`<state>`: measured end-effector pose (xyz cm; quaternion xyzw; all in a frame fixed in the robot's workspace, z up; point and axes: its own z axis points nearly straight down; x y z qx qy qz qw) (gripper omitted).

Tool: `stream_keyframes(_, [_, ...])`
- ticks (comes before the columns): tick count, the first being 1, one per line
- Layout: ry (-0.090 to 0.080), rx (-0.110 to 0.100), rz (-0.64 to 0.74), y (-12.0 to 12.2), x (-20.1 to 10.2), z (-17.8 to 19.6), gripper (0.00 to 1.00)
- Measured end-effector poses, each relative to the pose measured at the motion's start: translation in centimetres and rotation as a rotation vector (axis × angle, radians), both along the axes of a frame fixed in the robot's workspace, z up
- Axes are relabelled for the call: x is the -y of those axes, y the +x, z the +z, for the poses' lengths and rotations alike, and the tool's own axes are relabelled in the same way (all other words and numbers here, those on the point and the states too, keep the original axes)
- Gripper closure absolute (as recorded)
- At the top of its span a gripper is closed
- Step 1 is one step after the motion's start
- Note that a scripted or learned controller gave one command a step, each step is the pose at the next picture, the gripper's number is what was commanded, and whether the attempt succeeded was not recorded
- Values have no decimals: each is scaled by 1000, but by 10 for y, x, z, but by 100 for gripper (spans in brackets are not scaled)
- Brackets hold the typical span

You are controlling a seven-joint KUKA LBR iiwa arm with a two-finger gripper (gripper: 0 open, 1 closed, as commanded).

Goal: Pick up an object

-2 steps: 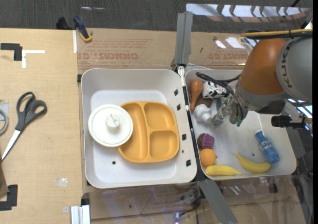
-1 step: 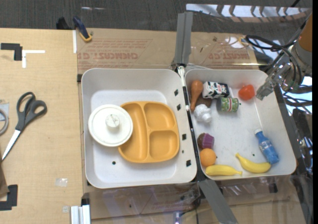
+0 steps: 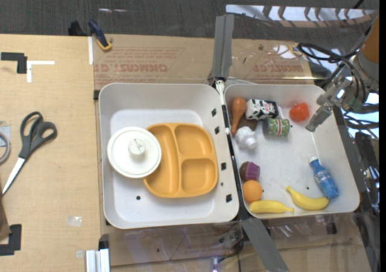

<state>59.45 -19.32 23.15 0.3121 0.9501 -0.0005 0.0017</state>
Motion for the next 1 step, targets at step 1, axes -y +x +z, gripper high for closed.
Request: stream_keyframes(1, [1, -1, 20, -18, 29, -100, 0])
